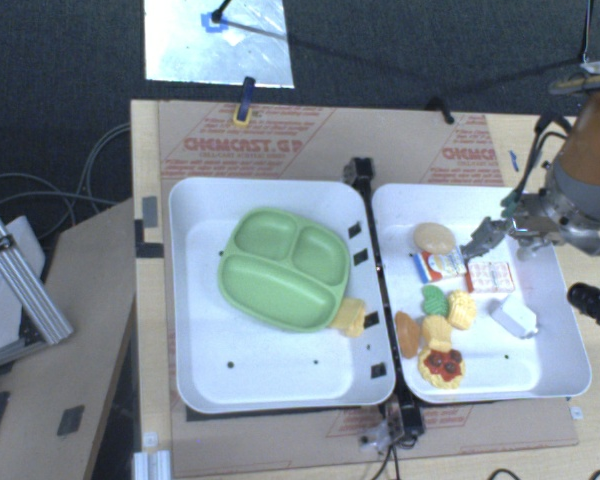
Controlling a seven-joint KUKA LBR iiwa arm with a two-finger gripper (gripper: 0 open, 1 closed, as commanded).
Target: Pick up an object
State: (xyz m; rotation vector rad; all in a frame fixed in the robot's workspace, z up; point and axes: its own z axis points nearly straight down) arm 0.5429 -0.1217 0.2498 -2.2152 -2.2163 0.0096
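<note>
Round red-topped pizza toy (442,366) nearest; metal tool (477,242) above glossy packet (443,265), grip state unclear, perhaps blurred.

The gripper (483,236) hangs over the right bin (560,363), just right of a tan bun (434,236) and above a red-and-white carton (444,265). Its fingers look slightly parted, though blur hides the gap. Left of the bun, the left bin (195,348) holds a green divided plate (284,268).

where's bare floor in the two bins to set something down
Left bin: bare along the near edge, below the green plate. Right bin: bare near-right corner, past the white block. Crowded: the toy food beside the divider, where the gripper hovers.
</note>
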